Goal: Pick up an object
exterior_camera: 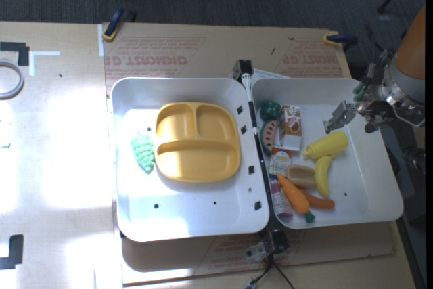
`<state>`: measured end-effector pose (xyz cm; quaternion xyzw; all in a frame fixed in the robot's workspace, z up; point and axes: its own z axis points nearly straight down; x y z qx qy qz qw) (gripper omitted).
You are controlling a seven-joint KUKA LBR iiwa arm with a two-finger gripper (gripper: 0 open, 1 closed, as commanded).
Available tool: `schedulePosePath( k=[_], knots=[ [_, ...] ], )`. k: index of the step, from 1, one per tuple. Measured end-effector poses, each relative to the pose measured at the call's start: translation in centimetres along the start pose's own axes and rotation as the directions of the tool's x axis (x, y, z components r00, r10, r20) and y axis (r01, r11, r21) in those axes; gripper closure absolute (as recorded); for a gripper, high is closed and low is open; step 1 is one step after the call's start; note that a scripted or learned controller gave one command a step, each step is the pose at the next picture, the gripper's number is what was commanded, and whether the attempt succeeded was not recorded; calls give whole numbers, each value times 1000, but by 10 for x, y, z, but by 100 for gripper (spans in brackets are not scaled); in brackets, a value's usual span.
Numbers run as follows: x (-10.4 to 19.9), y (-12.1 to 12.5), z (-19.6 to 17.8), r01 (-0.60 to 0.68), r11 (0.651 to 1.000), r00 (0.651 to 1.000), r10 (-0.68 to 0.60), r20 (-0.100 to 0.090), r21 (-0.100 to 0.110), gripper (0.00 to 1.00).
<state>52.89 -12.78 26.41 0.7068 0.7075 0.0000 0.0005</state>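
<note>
Left bin (pixel 128 213): green grape bunch (pixel 143 151) beside yellow divided plate (pixel 198 142); right bin (pixel 379 203): carrot (pixel 295 194), banana (pixel 323 174), corn cob (pixel 327 145) among toy foods; gripper (pixel 340 116) above corn cob, spread apart, grasping nothing.

Slanted overhead view of both bins (pixel 128 166)

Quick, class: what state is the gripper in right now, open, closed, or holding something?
Gripper: above the right bin, near the corn; nothing seen between its fingers; open or closed cannot be told.
</note>
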Motion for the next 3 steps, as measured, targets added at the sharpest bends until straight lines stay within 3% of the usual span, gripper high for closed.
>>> schedulePosePath(
  k=[1,2,3],
  knots=[
    [3,-38,167,80,997,997,-80,3,0,0],
    [4,-36,158,78,997,997,-78,3,-4,100],
    [14,-24,10,56,998,998,-56,1,-2,100]
  ],
)
